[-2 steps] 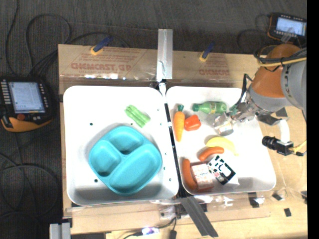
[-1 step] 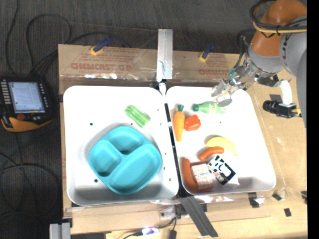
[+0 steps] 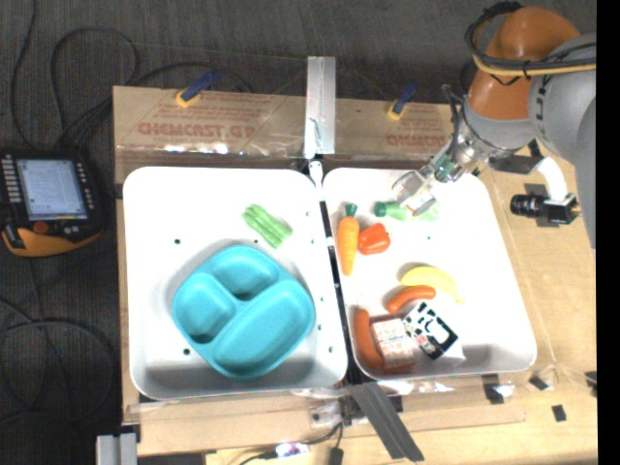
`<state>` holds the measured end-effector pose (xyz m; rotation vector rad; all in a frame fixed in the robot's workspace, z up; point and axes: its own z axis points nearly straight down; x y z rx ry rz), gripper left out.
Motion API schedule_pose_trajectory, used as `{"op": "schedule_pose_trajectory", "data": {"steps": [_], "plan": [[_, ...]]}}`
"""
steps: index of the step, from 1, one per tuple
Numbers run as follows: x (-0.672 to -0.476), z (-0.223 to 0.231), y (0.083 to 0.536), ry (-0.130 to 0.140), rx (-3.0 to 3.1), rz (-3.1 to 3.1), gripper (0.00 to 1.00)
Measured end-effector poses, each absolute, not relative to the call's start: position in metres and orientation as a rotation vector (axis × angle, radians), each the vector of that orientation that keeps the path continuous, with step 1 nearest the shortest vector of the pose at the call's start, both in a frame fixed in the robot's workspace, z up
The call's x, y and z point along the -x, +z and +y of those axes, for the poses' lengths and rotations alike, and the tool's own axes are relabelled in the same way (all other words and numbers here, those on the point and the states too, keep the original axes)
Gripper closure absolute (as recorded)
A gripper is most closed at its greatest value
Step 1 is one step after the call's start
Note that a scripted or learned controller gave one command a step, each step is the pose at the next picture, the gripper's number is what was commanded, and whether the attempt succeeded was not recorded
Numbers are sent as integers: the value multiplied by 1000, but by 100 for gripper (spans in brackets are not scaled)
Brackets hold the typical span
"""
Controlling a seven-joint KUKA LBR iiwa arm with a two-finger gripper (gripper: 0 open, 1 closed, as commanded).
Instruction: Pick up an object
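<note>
Two white bins (image 3: 136, 289) on the bench, gripper (image 3: 418, 198) low over a green piece (image 3: 389, 208), its grip unreadable, nothing visibly lifted yet.

A dark grey carpeted floor (image 3: 194, 17) is seen around the bench, with black cables (image 3: 39, 46) trailed across it at the upper left. A teach pendant (image 3: 46, 201) with a lit screen is laid on the floor at the left. The bench top (image 3: 557, 289) is made of pale brown board. Brown cardboard (image 3: 213, 129) under clear plastic is held behind the bins by two blue-and-yellow clamps (image 3: 197, 88). Even light is cast throughout.
</note>
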<state>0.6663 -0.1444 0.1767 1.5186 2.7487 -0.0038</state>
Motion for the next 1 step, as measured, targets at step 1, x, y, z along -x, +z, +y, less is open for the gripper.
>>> {"op": "schedule_pose_trajectory", "data": {"steps": [1], "plan": [[-619,-94,212,0,-1756,2605,100]]}}
